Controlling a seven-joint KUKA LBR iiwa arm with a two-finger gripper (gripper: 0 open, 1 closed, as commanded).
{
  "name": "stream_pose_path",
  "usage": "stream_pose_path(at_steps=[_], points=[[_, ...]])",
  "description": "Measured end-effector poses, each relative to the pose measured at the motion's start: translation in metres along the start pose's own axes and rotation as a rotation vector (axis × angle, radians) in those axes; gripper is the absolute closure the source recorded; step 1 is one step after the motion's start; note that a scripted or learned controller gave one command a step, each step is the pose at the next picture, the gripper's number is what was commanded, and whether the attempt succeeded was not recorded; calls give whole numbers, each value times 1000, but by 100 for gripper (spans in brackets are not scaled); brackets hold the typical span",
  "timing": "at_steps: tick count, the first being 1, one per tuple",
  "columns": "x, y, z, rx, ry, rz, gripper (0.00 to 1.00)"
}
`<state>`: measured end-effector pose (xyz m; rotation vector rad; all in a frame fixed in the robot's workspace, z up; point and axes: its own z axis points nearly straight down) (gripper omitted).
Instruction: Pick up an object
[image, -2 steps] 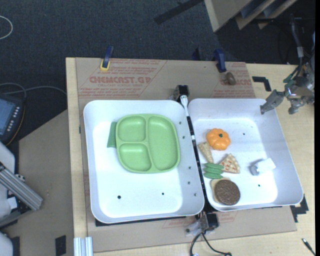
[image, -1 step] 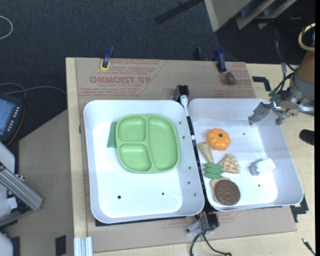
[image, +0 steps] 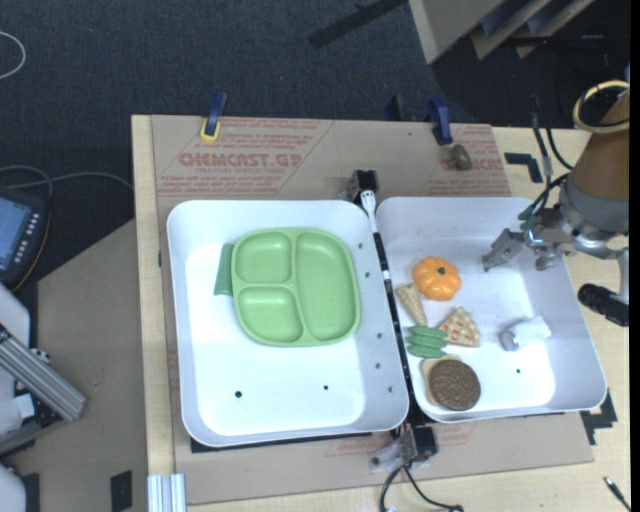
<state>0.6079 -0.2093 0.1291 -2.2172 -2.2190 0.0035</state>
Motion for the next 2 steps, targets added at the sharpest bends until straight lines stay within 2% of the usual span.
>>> stream_pose_path(at_steps=[1, 2], points=[[1, 0, 47, -1, 0, 0, 0], [0, 1, 33, -6, -2, 0, 100]])
